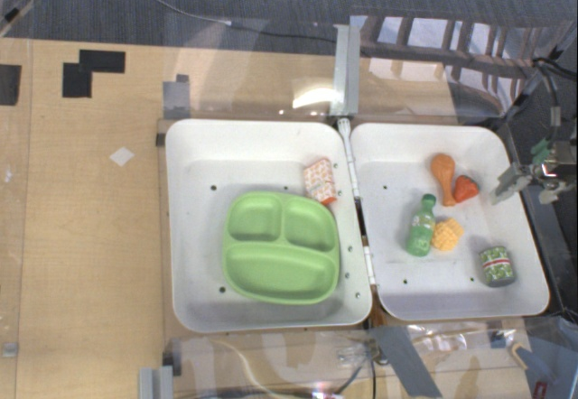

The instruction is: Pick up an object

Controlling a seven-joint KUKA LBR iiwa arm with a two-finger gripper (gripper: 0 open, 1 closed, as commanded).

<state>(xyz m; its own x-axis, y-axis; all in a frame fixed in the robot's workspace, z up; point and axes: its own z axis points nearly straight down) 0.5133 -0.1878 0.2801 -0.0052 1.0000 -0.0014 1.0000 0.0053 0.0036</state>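
Note:
The right bin point(397, 153) holds several small objects. An orange drumstick point(442, 171) lies near its middle, with a red strawberry-shaped piece point(465, 190) touching it on the right. Below them, a green bottle point(421, 227) lies beside a yellow piece point(447, 234). A green can point(496, 265) sits near the front right corner. My gripper point(519, 178) hangs at the bin's right rim, to the right of the red piece and apart from it. Nothing shows in its grasp.
The left bin point(194, 208) holds a green divided plate point(282, 246) and a small pink-and-white packet point(319, 180) by the plate's far right corner. A metal post point(347, 72) stands behind the seam between the bins. Wooden bench spreads to the left.

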